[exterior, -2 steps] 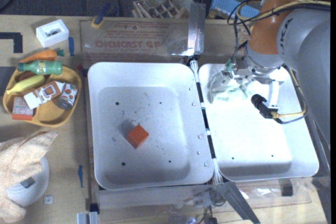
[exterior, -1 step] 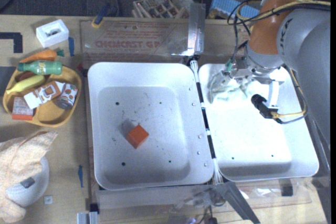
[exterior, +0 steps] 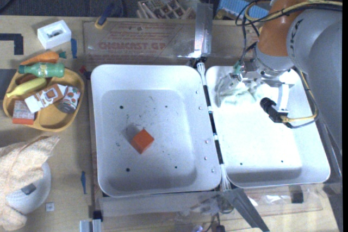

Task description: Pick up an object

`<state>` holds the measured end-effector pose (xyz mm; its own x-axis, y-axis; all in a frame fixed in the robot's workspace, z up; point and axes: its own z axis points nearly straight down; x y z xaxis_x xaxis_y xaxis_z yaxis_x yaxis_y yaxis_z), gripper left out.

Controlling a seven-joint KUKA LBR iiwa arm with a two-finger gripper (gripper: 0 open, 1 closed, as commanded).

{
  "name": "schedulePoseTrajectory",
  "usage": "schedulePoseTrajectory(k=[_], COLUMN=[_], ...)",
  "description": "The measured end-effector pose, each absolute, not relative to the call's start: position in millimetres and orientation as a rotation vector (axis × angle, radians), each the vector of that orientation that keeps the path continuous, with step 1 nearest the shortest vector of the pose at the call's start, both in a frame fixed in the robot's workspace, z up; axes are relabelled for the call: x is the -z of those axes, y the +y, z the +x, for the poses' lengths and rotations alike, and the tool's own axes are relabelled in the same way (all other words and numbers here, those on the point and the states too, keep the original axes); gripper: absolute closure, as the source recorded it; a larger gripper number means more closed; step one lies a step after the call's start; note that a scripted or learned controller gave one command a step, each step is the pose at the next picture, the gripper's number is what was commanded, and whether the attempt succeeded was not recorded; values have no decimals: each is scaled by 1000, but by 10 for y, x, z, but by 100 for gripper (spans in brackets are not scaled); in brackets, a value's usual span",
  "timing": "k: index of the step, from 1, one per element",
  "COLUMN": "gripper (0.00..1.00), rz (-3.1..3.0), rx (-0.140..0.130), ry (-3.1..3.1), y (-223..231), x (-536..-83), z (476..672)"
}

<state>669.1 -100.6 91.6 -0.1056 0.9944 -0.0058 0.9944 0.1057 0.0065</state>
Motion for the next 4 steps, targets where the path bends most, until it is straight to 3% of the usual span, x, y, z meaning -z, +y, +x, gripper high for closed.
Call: schedulePoseTrajectory(k=[4], gripper=[0], rz=[2095], rx=[-1], ry=[2329], y=[-1006], x=[-916], z=[6691])
